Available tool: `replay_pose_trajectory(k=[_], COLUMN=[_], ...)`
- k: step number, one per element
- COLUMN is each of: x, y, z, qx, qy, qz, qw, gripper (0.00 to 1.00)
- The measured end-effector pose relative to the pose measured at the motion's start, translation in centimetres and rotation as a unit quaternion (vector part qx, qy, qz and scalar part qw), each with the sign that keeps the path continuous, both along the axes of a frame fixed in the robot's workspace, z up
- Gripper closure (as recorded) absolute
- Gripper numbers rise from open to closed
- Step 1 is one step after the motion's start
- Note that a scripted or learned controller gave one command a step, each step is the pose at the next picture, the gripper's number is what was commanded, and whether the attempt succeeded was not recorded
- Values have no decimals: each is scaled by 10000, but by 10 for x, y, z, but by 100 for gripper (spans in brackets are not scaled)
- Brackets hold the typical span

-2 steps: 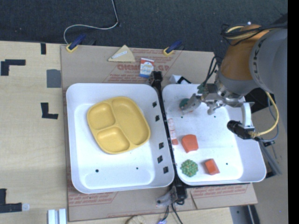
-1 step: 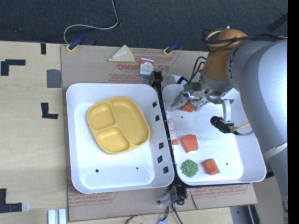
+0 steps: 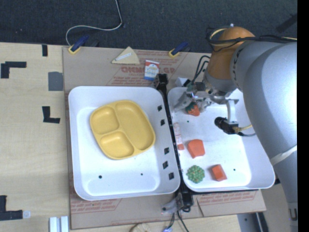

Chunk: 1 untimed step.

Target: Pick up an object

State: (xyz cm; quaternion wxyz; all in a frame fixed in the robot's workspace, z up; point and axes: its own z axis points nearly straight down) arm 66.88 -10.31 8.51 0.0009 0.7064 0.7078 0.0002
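Wooden bench (image 3: pixel 29 144) with a cardboard sheet (image 3: pixel 96 62) on top, and the two white bins sit on that side by side. Left bin (image 3: pixel 82 178) has a yellow divided plate (image 3: pixel 123 128) lying flat, its long axis running diagonally from upper left to lower right.

Right bin (image 3: pixel 251 170) is where the action is. The gripper (image 3: pixel 193 103) is down at the far end of it, right over a small orange-and-green thing (image 3: pixel 193 111) that looks like a toy carrot or similar. It's mostly tucked under the gripper, so honestly can't tell which way it points or whether it's being pinched, just touched, or neither. Fingers are a blur of grey metal, so no call on spread or closed.

Nearer in the same bin: an orange block (image 3: pixel 195 148) sitting a bit skewed, a smaller orange-red block (image 3: pixel 218 172), and a green bumpy ball (image 3: pixel 195 174) just beside it, like toy broccoli.

The big grey arm (image 3: pixel 270 95) covers the bin's right edge. A small red-and-white carton (image 3: pixel 151 70) stands behind the bins.
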Motion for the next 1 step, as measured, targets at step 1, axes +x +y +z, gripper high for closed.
replay_pose_trajectory(k=[1], x=[0], y=[0], z=[10], qx=[-5], qy=[0], qz=[7], qw=[10000], gripper=[100])
